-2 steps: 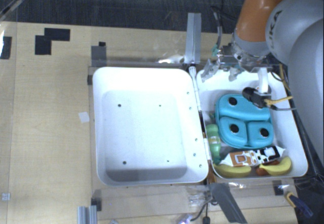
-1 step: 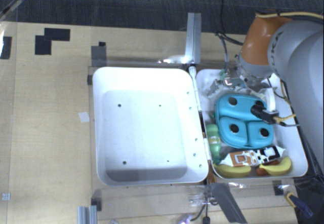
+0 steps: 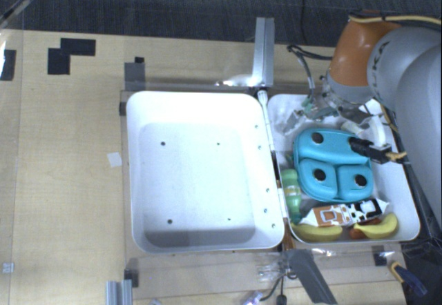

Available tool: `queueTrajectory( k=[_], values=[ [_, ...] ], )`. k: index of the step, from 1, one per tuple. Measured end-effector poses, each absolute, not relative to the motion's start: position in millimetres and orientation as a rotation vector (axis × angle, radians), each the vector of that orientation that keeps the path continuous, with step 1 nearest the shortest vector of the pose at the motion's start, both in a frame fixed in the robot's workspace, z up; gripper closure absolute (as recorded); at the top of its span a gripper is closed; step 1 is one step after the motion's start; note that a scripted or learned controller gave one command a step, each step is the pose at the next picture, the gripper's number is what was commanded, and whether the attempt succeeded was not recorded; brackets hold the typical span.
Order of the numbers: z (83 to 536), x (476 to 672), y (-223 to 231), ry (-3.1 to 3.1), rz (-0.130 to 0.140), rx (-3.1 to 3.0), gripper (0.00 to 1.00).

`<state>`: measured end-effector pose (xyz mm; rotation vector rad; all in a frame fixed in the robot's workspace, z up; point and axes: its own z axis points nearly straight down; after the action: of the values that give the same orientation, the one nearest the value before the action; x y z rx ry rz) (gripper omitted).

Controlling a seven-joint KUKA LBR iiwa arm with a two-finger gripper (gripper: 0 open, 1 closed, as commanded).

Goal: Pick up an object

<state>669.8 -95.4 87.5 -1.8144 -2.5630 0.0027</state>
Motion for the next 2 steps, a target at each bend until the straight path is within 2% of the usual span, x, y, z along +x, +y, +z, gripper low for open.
queueTrajectory(
  k=[1,2],
  values=[
    [99,674.3,-94,-2.575,-0.011,-1.815,1.00],
    [152,670.8,-174,-2.371,-0.003,-2.068,1.00]
  ],
)
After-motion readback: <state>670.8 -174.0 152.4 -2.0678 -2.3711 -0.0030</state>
